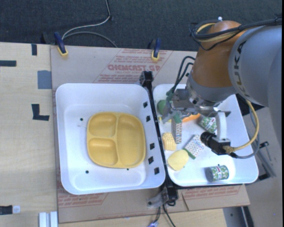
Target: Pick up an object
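Starting at the left, the left bin (66, 126) holds a yellow tray (116, 139) with three compartments, lying flat near the middle. It looks like thin moulded plastic: light, stiff and smooth, too wide to span, so a grip would have to pinch its rim.

Across the divider, the right bin (246, 174) is crowded with small things. A pale yellow corn piece (169, 141) lies just beside the divider, and a rounded lemon (178, 160) sits right below it; both look like light toy food, the lemon smooth and apt to roll or squirt out unless taken across its middle. Something green (161, 106) shows near the top left corner, partly hidden. A patterned flat packet (195, 147) lies near the lemon, thin and hard to get fingers under. A small can (217, 172) lies on its side near the bottom edge, well apart from the rest; it seems stiff and light, best gripped across its round body, though it may roll. Another small packet (208, 123) sits further right, under the arm.

The gripper (176, 122) hangs over the bin's upper left part, above the corn, and one finger (178, 130) points down; whether the jaws are parted or closed cannot be told from this slant, and nothing shows between them.
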### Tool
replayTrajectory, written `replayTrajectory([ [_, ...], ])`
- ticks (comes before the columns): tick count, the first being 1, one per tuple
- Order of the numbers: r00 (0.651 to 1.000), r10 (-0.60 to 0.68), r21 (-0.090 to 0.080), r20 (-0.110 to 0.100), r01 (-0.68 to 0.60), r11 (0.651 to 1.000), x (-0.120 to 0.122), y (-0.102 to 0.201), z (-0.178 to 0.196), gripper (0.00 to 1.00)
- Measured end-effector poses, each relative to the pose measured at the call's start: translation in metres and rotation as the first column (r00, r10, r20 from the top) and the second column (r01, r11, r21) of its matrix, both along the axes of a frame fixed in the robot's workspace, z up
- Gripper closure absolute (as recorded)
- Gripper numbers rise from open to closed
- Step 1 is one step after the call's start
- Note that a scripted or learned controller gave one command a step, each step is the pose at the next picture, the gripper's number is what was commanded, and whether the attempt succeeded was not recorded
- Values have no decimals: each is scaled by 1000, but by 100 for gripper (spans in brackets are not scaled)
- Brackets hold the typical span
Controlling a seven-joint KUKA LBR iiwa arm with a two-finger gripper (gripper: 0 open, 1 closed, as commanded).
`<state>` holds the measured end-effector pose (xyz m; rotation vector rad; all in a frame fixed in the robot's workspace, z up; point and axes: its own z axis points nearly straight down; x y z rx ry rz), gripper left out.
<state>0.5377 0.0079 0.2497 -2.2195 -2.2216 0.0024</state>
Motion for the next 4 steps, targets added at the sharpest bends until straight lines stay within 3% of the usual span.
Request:
replayTrajectory([
  [1,1000,-1,0,2,1,1000,-54,-35,-7,100],
  [2,1000,2,1,0,-2,1000,-54,27,5,100],
  [3,1000,-1,-1,-1,1,1000,-49,-30,-20,100],
  [4,1000,2,1,2,-2,1000,-11,36,22,100],
])
